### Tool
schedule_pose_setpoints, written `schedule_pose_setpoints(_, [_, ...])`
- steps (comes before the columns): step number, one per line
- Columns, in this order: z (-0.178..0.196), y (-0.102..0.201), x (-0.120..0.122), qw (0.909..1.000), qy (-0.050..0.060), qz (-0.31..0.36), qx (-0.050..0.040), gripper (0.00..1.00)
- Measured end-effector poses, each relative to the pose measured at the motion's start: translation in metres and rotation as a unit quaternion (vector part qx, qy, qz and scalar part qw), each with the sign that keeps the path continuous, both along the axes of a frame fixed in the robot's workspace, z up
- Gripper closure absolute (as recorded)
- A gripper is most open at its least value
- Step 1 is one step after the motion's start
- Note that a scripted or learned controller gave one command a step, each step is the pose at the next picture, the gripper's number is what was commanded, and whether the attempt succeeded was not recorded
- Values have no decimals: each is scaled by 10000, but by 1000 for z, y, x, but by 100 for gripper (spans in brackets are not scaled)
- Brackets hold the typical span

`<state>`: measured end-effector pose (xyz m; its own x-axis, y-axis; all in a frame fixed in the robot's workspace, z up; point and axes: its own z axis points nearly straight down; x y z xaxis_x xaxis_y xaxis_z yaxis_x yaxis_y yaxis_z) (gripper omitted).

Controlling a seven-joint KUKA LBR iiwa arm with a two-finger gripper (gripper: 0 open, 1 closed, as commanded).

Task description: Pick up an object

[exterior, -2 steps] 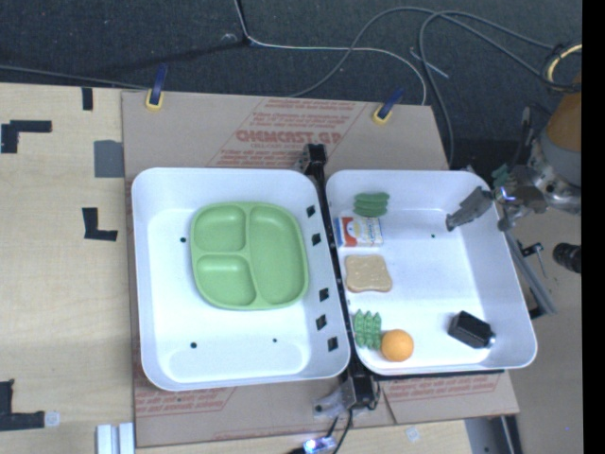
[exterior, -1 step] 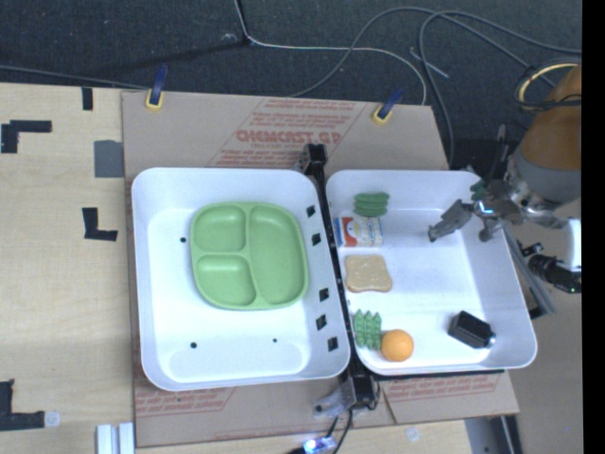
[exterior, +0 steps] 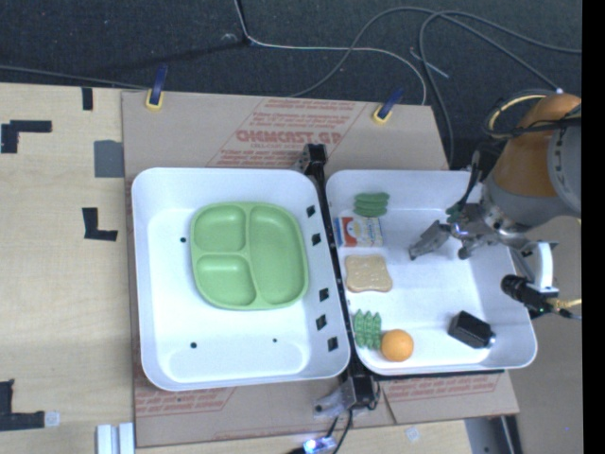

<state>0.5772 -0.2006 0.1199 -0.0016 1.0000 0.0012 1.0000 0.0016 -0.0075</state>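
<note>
- Left of your gripper (exterior: 427,244): cookie (exterior: 368,273), small carton (exterior: 361,231), green piece (exterior: 371,203).
- Below it: orange (exterior: 397,345), black block (exterior: 470,330).
- Your arm (exterior: 529,173) reaches in from the right; gripper grasps nothing, whether spread I cannot tell.

Five small objects (exterior: 369,274) in right bin (exterior: 515,348)

Red print "CHEMCAST GP" marks the cardboard sheet (exterior: 284,132).

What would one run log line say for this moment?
arm: over right bin | gripper: nothing held | orange, bread, black block: lying in right bin | green plate: left bin
</note>
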Motion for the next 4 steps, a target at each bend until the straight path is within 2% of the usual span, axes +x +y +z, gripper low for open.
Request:
schedule_pose_setpoints(1, [-36, 0, 1, 10000, -41, 1, -20, 0])
schedule_pose_setpoints(2, [-23, 0, 2, 10000, -62, 2, -31, 100])
schedule_pose_setpoints(4, [89, -9, 6, 10000, -61, -1, -15, 100])
